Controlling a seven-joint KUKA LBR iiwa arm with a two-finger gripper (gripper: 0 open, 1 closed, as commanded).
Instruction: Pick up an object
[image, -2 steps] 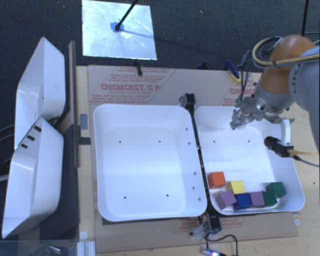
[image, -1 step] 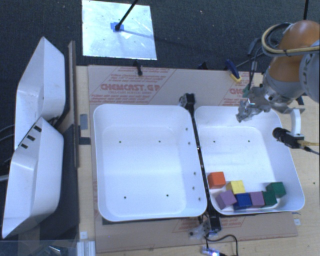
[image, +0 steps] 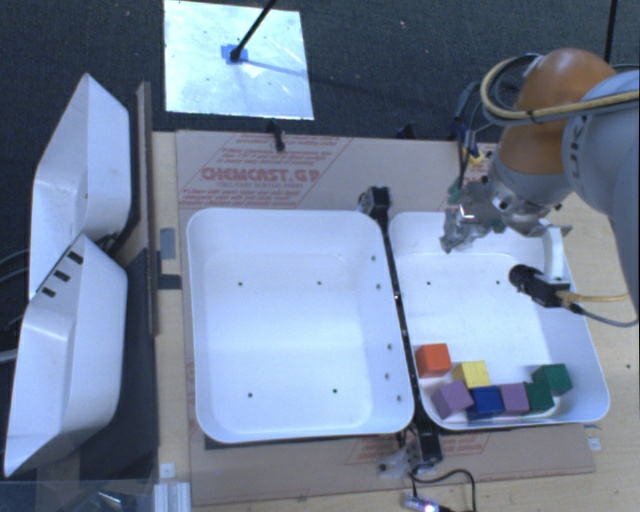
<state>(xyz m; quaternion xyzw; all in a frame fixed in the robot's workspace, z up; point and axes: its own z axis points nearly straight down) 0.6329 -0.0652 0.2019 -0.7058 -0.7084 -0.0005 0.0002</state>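
Two white bins (image: 300, 235) sit on a cardboard-covered bench (image: 260, 170); gripper (image: 462, 232), grip state unreadable, hovers well above the colored blocks (image: 490, 388).

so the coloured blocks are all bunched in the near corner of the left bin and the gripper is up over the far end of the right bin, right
Not quite: the camera view shows the coloured blocks bunched in the near corner of the right bin, not the left bin. The gripper is over the right bin's far end, as you said.

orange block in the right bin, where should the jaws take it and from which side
Grip the orange block from straight above, across its left and far faces. It sits at the edge of the cluster, apart from the bin's left wall, while the yellow block and a purple block crowd its right and near sides.
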